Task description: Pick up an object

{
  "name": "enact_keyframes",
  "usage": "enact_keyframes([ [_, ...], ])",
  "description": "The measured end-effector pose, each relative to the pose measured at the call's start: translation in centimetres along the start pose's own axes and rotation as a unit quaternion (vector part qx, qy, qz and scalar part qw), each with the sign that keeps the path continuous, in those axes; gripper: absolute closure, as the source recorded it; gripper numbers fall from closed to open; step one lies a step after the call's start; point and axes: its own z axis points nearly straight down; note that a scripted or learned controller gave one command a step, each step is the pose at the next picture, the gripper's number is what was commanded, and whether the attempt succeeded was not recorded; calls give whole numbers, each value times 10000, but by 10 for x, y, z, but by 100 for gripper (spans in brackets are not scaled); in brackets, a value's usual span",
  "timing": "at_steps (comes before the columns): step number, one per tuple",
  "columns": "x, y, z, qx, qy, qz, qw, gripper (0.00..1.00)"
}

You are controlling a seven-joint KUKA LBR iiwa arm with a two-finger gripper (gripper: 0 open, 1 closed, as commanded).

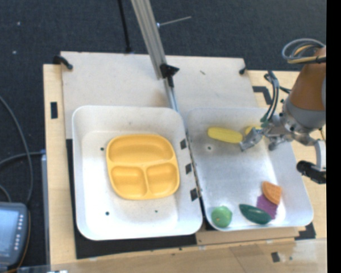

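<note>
Arm (308, 92) enters from the right edge, orange band uppermost, grey wrist angled down and to the left over the right bin (284, 178). Gripper (260, 139) sits low at the bin's upper right part, with one finger (249, 141) slanting down-left and another (273, 143) to its right; fingers apart, nothing between them.

Yellow banana (224, 135) lies on the bin floor just left of the gripper, long axis roughly left-right, its right end next to the left finger; whether they touch is unclear.

Along the near edge of the same bin: green ball (221, 215), dark green piece (254, 214), purple piece (267, 205) and orange piece (271, 191), the last three bunched together.

Left bin (85, 152) carries a yellow divided tray (142, 165), three compartments, lying flat near the middle.
</note>
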Motion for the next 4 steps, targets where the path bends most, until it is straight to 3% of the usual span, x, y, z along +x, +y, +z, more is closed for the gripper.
enact_keyframes([
  [1,0,9,55,-3,1,-16,10000,0],
  [2,-1,10,60,-19,-5,-8,10000,0],
  [3,-2,11,48,-34,-11,-13,10000,100],
  [4,-3,15,-17,-56,-7,-13,10000,100],
])
